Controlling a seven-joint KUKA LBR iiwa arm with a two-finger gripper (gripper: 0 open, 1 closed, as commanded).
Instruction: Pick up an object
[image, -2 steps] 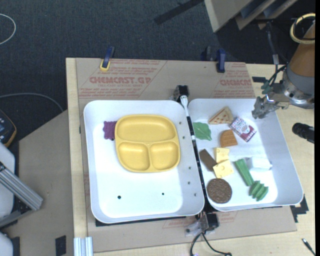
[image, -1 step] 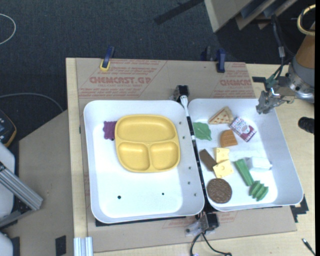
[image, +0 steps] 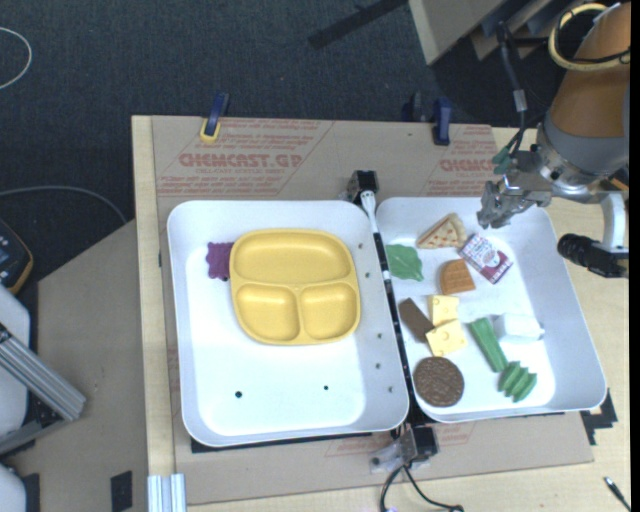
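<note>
Red-white packet (image: 487, 258) lies just below end effector (image: 494, 214); finger opening impossible to tell, nothing visibly held.

Red lettering reading "CHEMCAST GP" runs across the brown board (image: 250, 160) at the upper middle of the frame, with a partial repeat beginning "CHEMC" toward the upper right.

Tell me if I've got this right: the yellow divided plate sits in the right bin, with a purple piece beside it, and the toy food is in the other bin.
Not quite. The camera view shows the yellow divided plate in the left bin, not the right one. The purple piece does lie beside it, and the toy food is in the other bin, the right bin.
</note>
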